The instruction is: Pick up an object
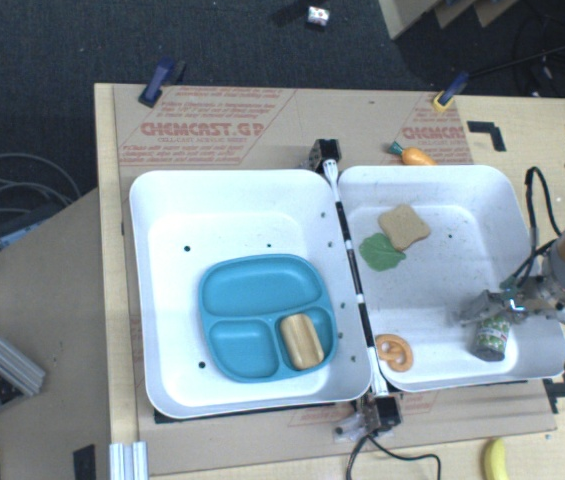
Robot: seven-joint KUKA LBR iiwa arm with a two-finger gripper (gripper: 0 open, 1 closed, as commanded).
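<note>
Gripper point(494, 308) low in right bin point(522, 203), near its right wall, directly over a small can point(491, 338); finger state not discernible. Toast point(404, 226), leaf point(381, 253) and pretzel point(394, 352) loose in same bin. Blue tray point(252, 298) with bread roll point(302, 340) in left bin point(162, 268).

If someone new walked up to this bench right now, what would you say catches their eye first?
Most likely the blue divided tray in the left bin, with a tan bread-like roll in its lower right compartment. Next, the end effector reaching in from the right, low over a small greenish can-like object near the right bin's lower right corner. Farther up that bin lie a toast slice and a green leaf, with a pretzel at the front.
</note>
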